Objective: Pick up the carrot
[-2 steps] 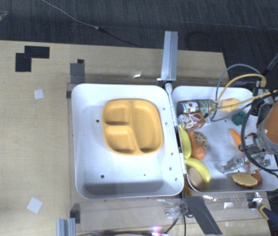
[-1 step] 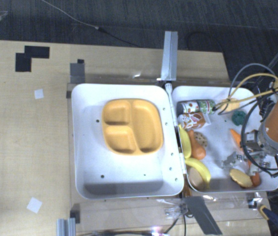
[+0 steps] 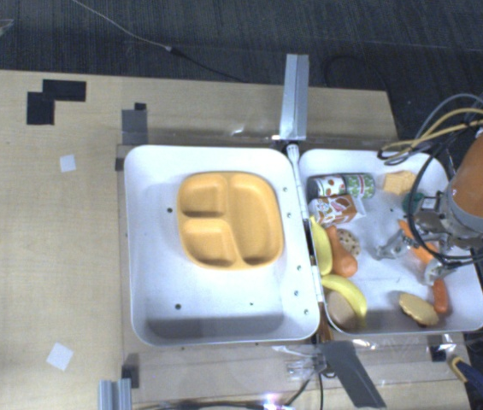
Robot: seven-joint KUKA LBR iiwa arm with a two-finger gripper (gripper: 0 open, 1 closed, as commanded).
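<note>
Arm lowered over the right bin point(image 3: 480, 319), among smooth plastic play food.
The gripper point(image 3: 419, 248) hangs wrist-down from the orange band; a slim orange piece, probably the carrot point(image 3: 415, 239), lies under it, and whether the fingers are spread or grasp it cannot be told. The left bin point(image 3: 151, 254) holds a glossy, three-welled yellow tray point(image 3: 228, 219).
</note>
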